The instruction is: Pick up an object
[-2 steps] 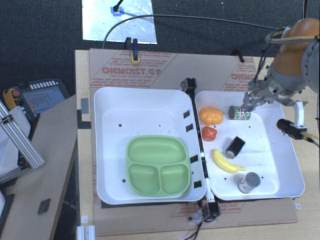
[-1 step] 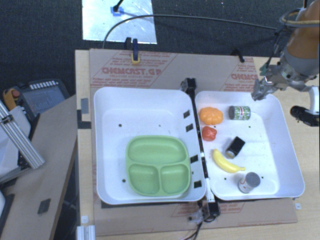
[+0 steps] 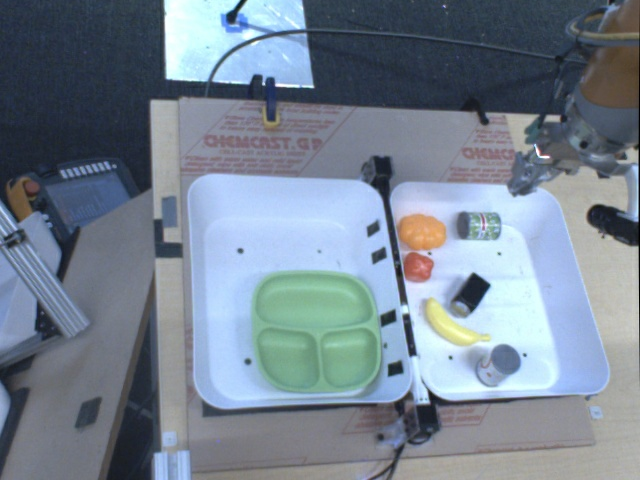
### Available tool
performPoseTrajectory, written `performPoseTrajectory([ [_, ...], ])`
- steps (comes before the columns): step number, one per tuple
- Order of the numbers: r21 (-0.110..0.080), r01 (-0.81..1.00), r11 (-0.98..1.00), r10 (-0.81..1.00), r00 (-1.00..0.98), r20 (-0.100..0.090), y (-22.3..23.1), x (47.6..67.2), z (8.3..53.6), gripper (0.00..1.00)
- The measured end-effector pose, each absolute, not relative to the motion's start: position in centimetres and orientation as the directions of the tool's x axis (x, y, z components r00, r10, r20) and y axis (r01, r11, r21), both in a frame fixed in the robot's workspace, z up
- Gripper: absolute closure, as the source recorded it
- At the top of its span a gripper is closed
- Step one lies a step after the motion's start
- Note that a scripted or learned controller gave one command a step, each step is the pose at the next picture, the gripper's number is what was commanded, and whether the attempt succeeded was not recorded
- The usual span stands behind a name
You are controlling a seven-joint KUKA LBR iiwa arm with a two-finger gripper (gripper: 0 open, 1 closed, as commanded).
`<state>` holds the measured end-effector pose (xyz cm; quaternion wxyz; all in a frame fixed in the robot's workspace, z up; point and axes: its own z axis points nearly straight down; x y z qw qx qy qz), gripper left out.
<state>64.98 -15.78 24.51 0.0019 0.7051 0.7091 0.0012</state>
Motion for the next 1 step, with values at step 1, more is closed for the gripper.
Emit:
performPoseTrajectory([
  [1, 0.001, 1.0, 0.009, 1.0, -0.009, 0.002, -10.56, 64.91, 23.23, 1.0],
])
